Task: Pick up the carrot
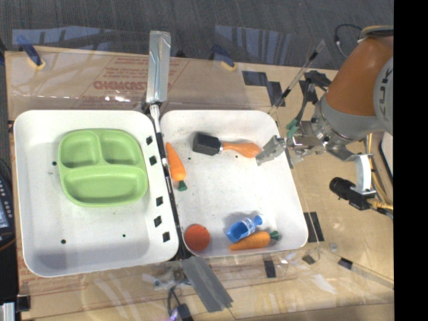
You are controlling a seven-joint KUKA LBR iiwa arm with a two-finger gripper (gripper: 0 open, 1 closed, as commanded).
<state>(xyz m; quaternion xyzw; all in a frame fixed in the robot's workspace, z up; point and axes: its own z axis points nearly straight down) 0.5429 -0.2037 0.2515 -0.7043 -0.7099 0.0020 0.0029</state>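
Two carrots lie in the right bin [287, 179]. One carrot [175, 163] rests along the bin's left wall, its green end pointing toward the front. The other carrot [251, 241] lies near the front wall, touching a small blue bottle [242, 228]. My gripper [271, 150] hangs over the bin's right rim at the back, just right of an orange-handled brush [224, 146]. It is well apart from both carrots and holds nothing that I can see.
A red ball [196, 237] sits in the right bin's front left corner. The left bin [33, 199] holds a green divided plate [102, 166]. A strip of tape [158, 65] runs back from the wall between the bins.
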